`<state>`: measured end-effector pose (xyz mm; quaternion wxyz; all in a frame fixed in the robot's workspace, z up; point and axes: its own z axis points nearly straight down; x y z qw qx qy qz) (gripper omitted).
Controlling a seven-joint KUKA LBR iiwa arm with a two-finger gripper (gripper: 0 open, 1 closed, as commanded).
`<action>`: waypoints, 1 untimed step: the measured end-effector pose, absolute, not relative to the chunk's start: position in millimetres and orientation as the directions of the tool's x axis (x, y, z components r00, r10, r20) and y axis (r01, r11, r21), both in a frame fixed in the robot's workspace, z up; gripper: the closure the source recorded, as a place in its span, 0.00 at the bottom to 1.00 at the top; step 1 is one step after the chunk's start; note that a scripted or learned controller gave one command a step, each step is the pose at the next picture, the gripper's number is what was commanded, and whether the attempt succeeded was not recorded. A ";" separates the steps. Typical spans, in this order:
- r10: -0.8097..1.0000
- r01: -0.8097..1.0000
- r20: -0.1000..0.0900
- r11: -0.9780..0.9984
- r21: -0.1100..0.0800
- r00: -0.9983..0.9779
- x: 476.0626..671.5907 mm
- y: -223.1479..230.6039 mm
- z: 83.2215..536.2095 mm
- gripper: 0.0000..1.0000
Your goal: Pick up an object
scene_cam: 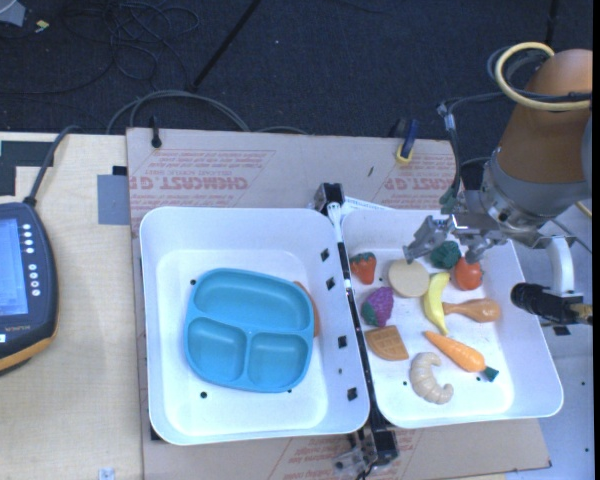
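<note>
Right bin [540, 388] crowded; left roomier.

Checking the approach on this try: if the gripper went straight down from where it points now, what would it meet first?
Probably the dark green toy, which sits right under the gripper, beside the red tomato. Depth is hard to judge from this slanted view.

Robot arm [540, 148], upper right of the frame: rounded orange band over a broad grey wrist housing. Pale yellow cable loop [520, 68] arching beside the orange section; thin dark cables trailing down its left side. Wrist ends in a metallic grey two-finger gripper [450, 240] of angular linkages, with slender jaws.
</note>
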<state>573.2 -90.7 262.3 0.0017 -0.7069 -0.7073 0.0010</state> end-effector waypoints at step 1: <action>1.000 1.000 0.002 0.001 -0.006 -0.001 573.2 -91.3 272.1 1.00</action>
